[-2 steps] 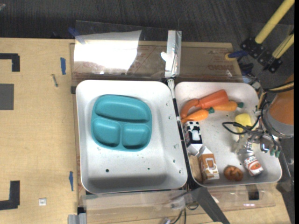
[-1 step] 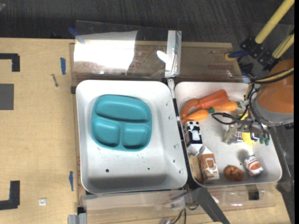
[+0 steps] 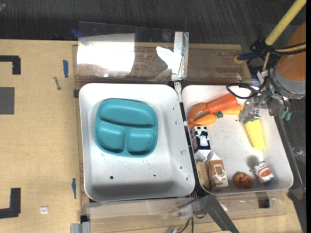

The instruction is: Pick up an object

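The left shallow white bin (image 3: 167, 178) holds a teal plastic three-compartment plate (image 3: 127, 126). In the right white bin (image 3: 284, 171), a yellow plastic corn cob (image 3: 255, 132) lies right of the orange plastic carrots (image 3: 214, 109). The end effector (image 3: 253, 111) hovers at the cob's upper end; I cannot tell how it is set.

Grey arm (image 3: 286, 81) with an orange band (image 3: 294, 64), black cables and a metal gripper (image 3: 252, 111).
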Controlling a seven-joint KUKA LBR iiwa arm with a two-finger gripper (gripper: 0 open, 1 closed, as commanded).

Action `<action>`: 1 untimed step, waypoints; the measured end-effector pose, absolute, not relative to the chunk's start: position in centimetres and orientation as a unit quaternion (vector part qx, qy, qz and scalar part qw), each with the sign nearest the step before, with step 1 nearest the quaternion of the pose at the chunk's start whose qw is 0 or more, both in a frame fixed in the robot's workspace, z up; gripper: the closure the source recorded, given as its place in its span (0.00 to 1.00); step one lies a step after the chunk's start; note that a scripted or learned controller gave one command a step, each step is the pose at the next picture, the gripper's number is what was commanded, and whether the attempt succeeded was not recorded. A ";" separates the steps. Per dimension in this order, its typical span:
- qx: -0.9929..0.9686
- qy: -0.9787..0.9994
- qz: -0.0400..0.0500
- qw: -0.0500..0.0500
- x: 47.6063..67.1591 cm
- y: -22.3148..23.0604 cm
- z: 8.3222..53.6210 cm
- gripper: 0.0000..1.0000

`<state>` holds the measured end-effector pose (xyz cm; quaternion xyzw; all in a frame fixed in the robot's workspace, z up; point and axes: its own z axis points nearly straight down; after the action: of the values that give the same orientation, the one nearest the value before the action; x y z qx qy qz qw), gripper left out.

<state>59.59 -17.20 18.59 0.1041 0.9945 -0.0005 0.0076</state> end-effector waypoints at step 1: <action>0.125 0.992 0.000 0.007 61.2 -18.1 9.0 1.00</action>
<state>61.15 -18.05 9.01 0.1251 0.9921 -0.0003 0.0071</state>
